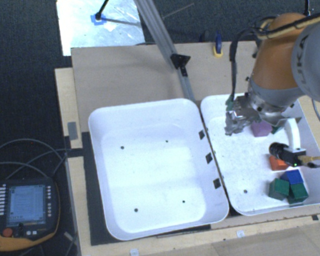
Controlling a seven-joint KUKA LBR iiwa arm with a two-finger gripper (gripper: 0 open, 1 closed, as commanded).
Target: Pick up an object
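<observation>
Two shallow white bins are seen side by side on the bench: the left bin [103, 159] and the right bin [233, 168]. The gripper [234, 123] is held over the upper part of the right bin, at about 12 o'clock from the bin's centre; whether it is spread or pressed together cannot be told, and nothing is seen pinched in it. Just beside it, at 3 o'clock, one pink block [260, 128] is seen, partly covered by the arm. At 5 o'clock in the same bin one orange block [278, 164], one blue block [294, 176] and two green blocks [280, 187] are clustered close together. One handheld control pendant [24, 213] lies at 9 o'clock, well apart from the bins.
</observation>
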